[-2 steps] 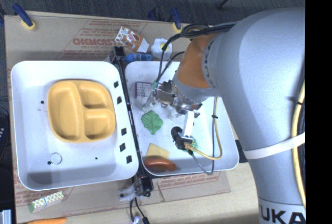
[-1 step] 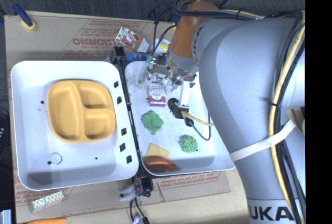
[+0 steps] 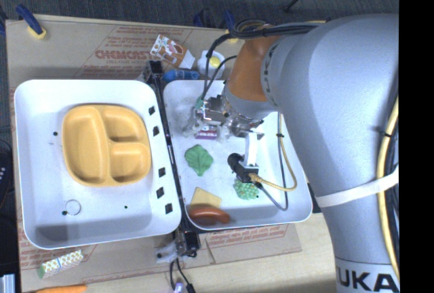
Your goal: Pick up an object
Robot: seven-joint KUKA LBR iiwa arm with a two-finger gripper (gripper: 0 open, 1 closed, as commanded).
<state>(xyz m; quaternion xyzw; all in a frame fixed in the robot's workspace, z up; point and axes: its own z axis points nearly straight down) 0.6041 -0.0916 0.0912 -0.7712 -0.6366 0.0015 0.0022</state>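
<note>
camera view: i'm watching the gripper (image 3: pixel 211 123) working low in the right bin (image 3: pixel 293 198), near its far end; whether it's apart or together i cannot tell. green leaf (image 3: pixel 199 159) is lying just beside it, nearer me. i'm judging a straight descent over the leaf best, avoiding the cable (image 3: pixel 271 184).

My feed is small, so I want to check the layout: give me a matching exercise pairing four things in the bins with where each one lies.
Things:
1. yellow divided plastic tray
2. flat green leaf-shaped toy
3. reddish-brown sausage-shaped toy
4. knobbly green broccoli-like toy

Places:
A. right bin, middle
B. right bin, near edge at the camera view's bottom
C. left bin, middle
D. right bin, beside the black cable end

Pairs: 1-C, 2-A, 3-B, 4-D
</note>
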